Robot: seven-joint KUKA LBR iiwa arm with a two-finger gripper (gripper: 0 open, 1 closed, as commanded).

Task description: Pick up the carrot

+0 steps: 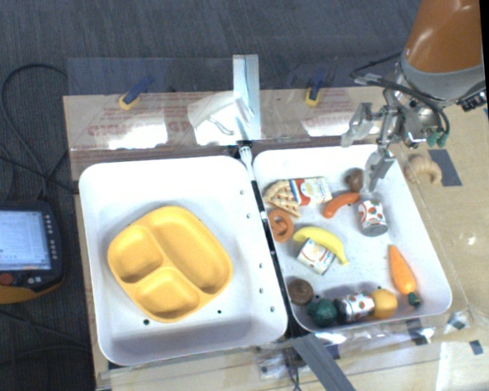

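Hovering over the upper right corner of the right-hand shallow white bin (433, 255), the two-finger metal gripper (377, 149) is holding nothing, with fingers spread apart. The tapered orange carrot with a green tip (403, 272) is lying near the bin's right wall, well apart from the gripper, beside a small round yellow fruit (385, 302). Nothing is grasped yet: approach, descent, closing and lift all appear to remain. The yellow compartment tray (169, 262) is sitting in the left bin.
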